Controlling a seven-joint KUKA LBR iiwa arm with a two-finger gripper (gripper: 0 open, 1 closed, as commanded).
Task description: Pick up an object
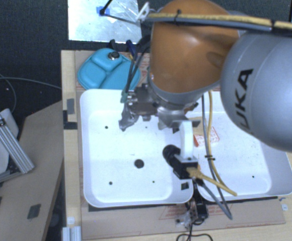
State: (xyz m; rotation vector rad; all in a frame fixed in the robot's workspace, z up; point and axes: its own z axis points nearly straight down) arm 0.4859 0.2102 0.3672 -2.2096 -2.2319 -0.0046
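Camera view: claw (124, 118) hangs low over the left white bin (98, 195), near its back edge; finger state can't tell. Small dark round object (139, 163) lies on that bin's floor, apart from claw.

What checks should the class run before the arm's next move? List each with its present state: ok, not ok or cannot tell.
1. Gripper is over the left bin: ok.
2. An object lies under the gripper to pick: cannot tell; the arm hides much of the bin floor.
3. Object held between the fingers: cannot tell.
4. Finger opening: cannot tell.
5. Yellow cable hangs free of the gripper: ok.
6. Blue object sits outside the bins, beyond the left bin's far edge, apart from the gripper: ok.
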